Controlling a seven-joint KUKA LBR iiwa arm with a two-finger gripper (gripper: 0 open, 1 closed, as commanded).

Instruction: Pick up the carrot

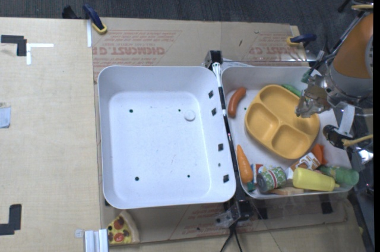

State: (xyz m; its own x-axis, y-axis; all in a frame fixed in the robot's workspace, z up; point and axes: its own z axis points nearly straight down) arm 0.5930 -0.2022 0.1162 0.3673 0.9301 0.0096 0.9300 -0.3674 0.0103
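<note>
Camera view: end effector (308, 105), jaw state unreadable, hovers over yellow plate (279, 123); carrot (244, 163) at 7 o'clock hugs the bin wall, risking a blocked grasp.

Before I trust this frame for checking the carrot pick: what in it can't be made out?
- Gripper: fingers blurred over the yellow divided plastic plate; open or shut unclear.
- Orange toy carrot: lower tip hidden behind the right white bin's clutter.
- Green toy: mostly hidden behind the plate.
- Pizza-slice toy: tucked partly under the left white bin.
</note>
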